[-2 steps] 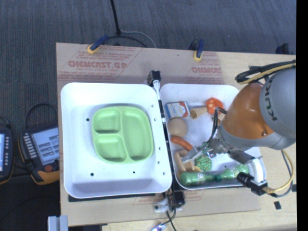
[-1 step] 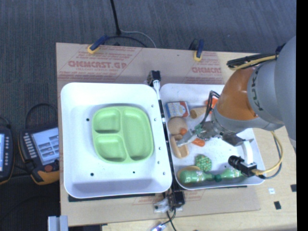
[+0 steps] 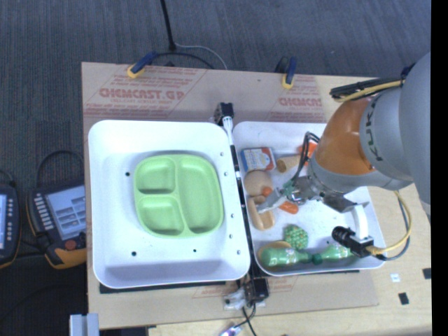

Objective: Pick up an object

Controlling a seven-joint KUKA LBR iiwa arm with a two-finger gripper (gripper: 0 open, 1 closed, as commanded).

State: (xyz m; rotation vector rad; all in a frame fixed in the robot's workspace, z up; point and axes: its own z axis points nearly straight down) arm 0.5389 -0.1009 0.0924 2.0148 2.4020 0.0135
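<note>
Saw the grey two-finger gripper (image 3: 264, 201) low in the right white bin (image 3: 376, 224), just beside a tan round toy (image 3: 257, 181) and a small orange piece (image 3: 289, 206). Could not tell whether open or closed. Lost some toys under the big grey arm (image 3: 392, 145).

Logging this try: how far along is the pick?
Done: the arm is over the right bin, its hand low among the toy food by the beige piece. Nothing looks lifted. Left: grasp, raise. The green divided plate lies in the left bin.
</note>
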